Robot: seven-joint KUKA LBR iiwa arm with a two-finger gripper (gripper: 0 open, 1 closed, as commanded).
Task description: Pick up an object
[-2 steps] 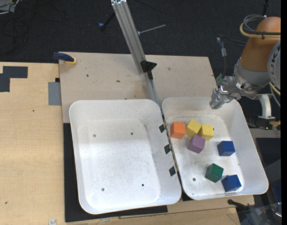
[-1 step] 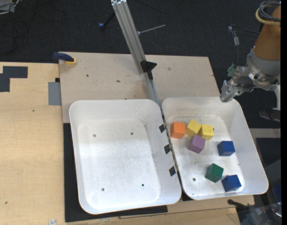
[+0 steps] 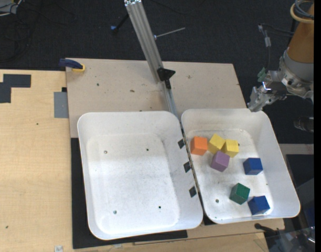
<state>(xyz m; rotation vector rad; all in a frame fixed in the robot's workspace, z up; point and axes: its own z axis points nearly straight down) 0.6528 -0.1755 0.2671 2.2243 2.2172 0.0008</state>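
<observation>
The right bin (image 3: 273,140) holds several small blocks: an orange one (image 3: 199,145), two yellow ones (image 3: 217,142) (image 3: 232,147), a purple one (image 3: 220,161), a green one (image 3: 239,192) and two blue ones (image 3: 253,166) (image 3: 259,204). My gripper (image 3: 259,97) hangs at the bin's far right corner, just outside its rim, above and right of the blocks. The orange-banded wrist (image 3: 301,46) rises behind it. Nothing shows between the fingers.
The left bin (image 3: 97,135) sits beside the right one, joined by black clips (image 3: 185,166) along the shared rim. A slanted aluminium post (image 3: 147,41) stands behind the bins. A blue and yellow clamp (image 3: 72,64) lies at the bench's far left corner.
</observation>
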